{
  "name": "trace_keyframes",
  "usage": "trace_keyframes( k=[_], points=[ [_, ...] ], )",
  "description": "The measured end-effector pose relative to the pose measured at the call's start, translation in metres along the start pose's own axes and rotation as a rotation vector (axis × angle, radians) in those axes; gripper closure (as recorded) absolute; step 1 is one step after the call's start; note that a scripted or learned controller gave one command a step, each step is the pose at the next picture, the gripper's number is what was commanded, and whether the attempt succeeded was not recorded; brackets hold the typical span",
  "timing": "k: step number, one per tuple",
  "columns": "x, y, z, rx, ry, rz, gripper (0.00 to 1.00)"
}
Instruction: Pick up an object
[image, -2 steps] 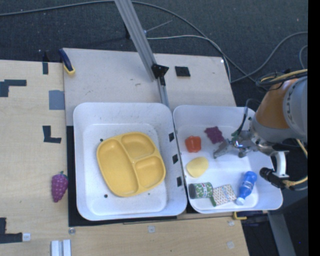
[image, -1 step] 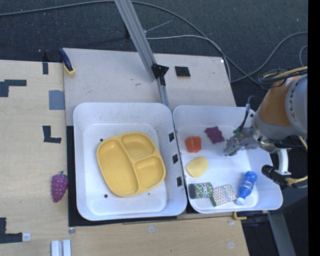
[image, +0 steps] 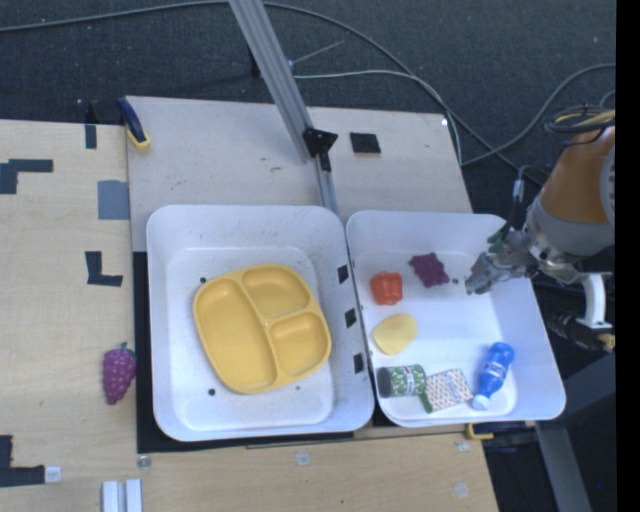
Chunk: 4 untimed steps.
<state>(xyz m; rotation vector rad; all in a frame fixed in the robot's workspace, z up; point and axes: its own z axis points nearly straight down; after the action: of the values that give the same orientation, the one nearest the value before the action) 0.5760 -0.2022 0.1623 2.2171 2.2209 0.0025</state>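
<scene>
A bunch of purple toy grapes (image: 118, 373) is lying on the wooden bench (image: 60, 300), outside the bins and well apart from everything else. Next to it, the left bin (image: 170, 232) is holding a yellow divided plate (image: 262, 327), which is sitting tilted with its long axis running from upper left to lower right and its three hollows facing up. In the right bin (image: 520, 330), several small things are lying loose. A red-orange toy vegetable (image: 387, 289) is resting near the bin's left wall, and just below it a pale yellow, lemon-like piece (image: 395, 334) is lying with its long axis slightly tilted. Lower down, a small green can (image: 402, 381) is lying on its side, pointing left to right, just beside a flat patterned packet (image: 447, 389). To the right of the packet, a blue bottle (image: 492, 373) is lying at a slant, its white cap pointing down-left and its base up-right. Higher in the bin, a dark purple lumpy piece (image: 429, 269) is sitting near the back wall. The gripper (image: 480, 280) is hanging over the bin's right side, near the purple piece but apart from it; nothing is showing between its fingers, and how far they are spread cannot be told from this angle.
</scene>
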Motion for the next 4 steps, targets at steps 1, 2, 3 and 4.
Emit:
trace_keyframes(
  k=[1, 2, 3, 4],
  points=[
    [0.000, 0.007, -0.062, -0.002, -0.001, -0.001, 1.00],
    [0.001, 0.008, -0.103, 0.000, 0.000, 0.000, 1.00],
    [0.053, 0.002, -0.087, 0.007, 0.002, -0.003, 1.00],
    [0.103, -0.003, -0.092, 0.005, 0.002, -0.004, 1.00]
  ],
)
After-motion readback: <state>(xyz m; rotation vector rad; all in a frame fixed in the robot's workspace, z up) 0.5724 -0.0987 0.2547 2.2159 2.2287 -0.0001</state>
